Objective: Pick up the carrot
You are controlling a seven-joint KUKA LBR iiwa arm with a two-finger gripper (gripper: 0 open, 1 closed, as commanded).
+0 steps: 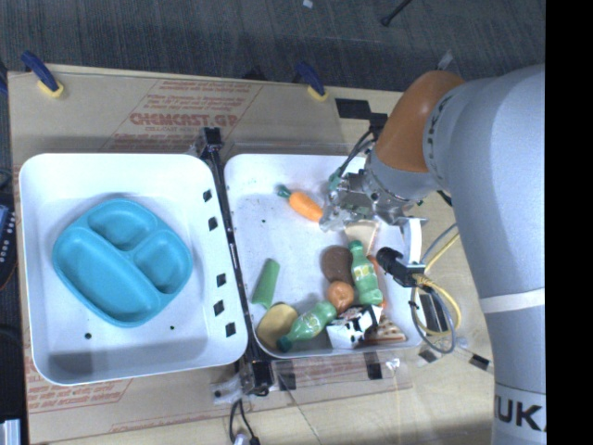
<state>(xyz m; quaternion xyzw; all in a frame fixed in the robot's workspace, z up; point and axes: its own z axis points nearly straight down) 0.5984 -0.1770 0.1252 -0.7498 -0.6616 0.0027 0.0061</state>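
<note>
The carrot (302,203) is small and orange with a green top, lying in the upper middle of the right bin (248,239). My gripper (341,204) hangs just to the carrot's right, near the bin's upper right part, close beside it. The grey arm with its orange band (412,133) comes in from the right above it.
The left bin (37,248) holds a blue divided plate (122,260). In the right bin's lower part lie a green cylinder (267,283), green bottles (365,276), a brown potato-like piece (335,261) and several other toy foods. Cables (431,304) hang at the bin's right edge.
</note>
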